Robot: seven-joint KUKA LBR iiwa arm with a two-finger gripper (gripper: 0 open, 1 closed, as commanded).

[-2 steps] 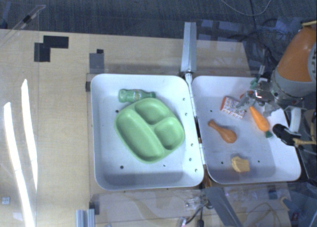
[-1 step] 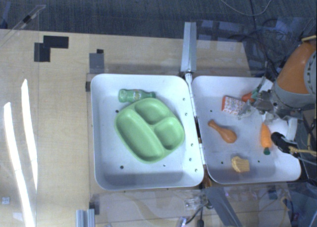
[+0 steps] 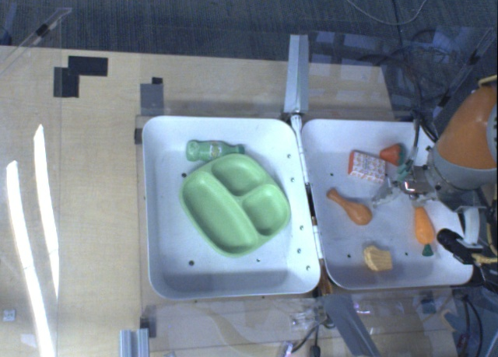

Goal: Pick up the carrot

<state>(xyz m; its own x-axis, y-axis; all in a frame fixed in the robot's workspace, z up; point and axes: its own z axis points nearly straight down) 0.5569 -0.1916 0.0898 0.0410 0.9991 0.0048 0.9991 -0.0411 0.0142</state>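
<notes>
End effector (image 3: 391, 189) low over right bin (image 3: 342, 258); beside carrot (image 3: 423, 226)

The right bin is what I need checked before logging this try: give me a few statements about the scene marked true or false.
1. The carrot lies in the right bin. True.
2. The green divided plate sits in the right bin. False: it is in the left bin.
3. A green bottle lies beside the plate. True.
4. The carrot rests on the plate. False: it lies on the right bin's floor.
</notes>
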